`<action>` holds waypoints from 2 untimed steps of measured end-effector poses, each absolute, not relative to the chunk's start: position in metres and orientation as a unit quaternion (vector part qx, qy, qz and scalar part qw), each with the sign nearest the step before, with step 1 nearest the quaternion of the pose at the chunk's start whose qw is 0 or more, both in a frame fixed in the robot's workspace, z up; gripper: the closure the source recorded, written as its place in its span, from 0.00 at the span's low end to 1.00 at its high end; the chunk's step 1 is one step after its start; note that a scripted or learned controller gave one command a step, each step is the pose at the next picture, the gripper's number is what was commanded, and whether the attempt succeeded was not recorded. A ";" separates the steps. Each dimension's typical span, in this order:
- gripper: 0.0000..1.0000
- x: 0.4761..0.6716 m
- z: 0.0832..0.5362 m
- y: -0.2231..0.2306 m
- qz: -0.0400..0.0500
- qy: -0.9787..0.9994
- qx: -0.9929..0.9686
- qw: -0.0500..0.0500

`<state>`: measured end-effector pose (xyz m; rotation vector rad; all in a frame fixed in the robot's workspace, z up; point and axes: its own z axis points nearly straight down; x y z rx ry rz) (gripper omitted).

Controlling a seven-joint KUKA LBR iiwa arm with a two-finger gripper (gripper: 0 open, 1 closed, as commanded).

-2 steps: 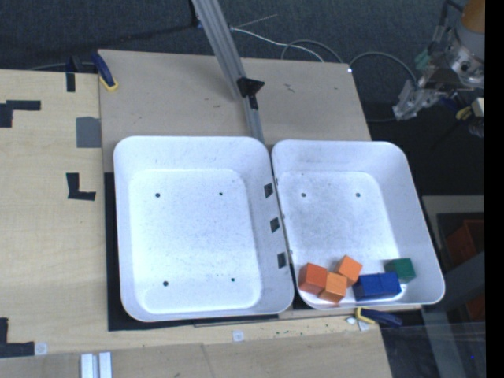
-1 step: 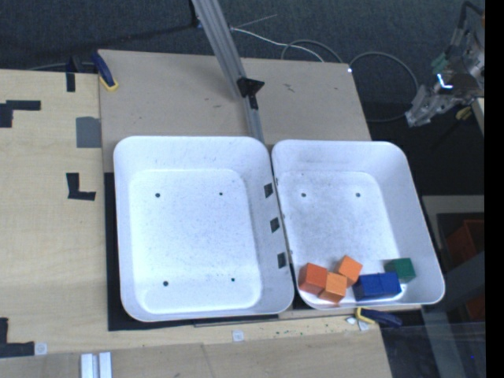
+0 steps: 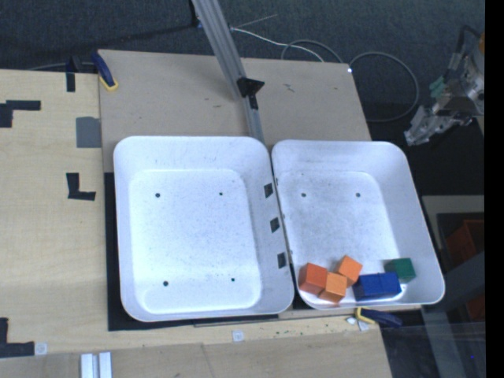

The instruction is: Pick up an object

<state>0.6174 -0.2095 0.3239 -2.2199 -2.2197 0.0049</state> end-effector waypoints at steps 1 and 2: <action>1.00 0.546 0.300 -0.200 0.002 -0.707 -0.707 0.002; 0.00 0.549 0.301 -0.200 0.000 -0.707 -0.707 0.000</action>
